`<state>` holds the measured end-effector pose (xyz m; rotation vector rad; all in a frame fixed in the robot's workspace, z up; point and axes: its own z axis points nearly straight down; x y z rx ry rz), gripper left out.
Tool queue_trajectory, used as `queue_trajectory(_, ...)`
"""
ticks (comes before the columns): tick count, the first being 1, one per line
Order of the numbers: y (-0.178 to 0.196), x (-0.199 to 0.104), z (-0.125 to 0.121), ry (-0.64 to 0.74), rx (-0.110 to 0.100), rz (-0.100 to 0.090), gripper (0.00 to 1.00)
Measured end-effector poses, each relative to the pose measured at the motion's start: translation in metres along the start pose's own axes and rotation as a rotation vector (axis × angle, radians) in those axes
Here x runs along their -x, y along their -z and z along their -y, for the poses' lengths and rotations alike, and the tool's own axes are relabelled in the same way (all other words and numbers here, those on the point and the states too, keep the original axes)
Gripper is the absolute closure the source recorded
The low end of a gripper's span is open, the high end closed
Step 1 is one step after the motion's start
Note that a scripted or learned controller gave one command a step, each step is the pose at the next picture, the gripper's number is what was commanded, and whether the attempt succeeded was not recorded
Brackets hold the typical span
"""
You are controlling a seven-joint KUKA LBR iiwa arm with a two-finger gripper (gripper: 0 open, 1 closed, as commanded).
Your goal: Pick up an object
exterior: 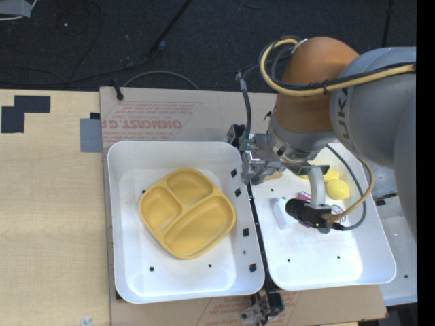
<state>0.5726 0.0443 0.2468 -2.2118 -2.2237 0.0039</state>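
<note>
Gripper state undetermined: whether it is open or closed cannot be told.

The arm is seen over the right bin, with the gripper set low at the wall shared with the left bin. A yellow divided plate is found flat in the left bin, down-left of the gripper and apart from it. A small yellow object is found in the right bin, to the gripper's right. The plate's rim is judged the nearer target.
</note>
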Motion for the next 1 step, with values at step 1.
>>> queue_trajectory(1,-0.0129,-0.0405,0.0140,-0.002,-0.001,0.002,1.00)
